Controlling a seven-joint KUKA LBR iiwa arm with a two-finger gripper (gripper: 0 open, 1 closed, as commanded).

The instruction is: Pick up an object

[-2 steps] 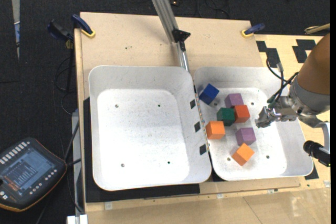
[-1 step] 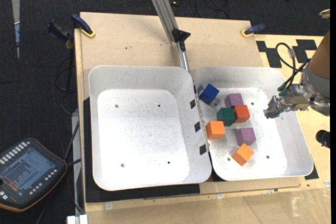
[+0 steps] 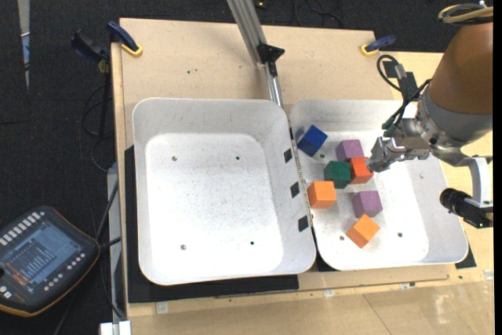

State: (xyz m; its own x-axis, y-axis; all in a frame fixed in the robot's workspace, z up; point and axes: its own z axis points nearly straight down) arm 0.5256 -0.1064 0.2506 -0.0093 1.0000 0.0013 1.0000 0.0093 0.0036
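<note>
Gripper (image 3: 379,157) is low in the right bin (image 3: 439,243), touching the red-orange block (image 3: 361,169) beside the green block (image 3: 339,172). Can't tell its state. Nothing lifted yet; grasp and lift remain. Left bin (image 3: 157,121) unused.

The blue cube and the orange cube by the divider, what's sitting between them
Nothing sits between them: in the camera view only bare white bin floor separates the blue cube from the orange cube. The green cube lies just right of that stretch.
</note>
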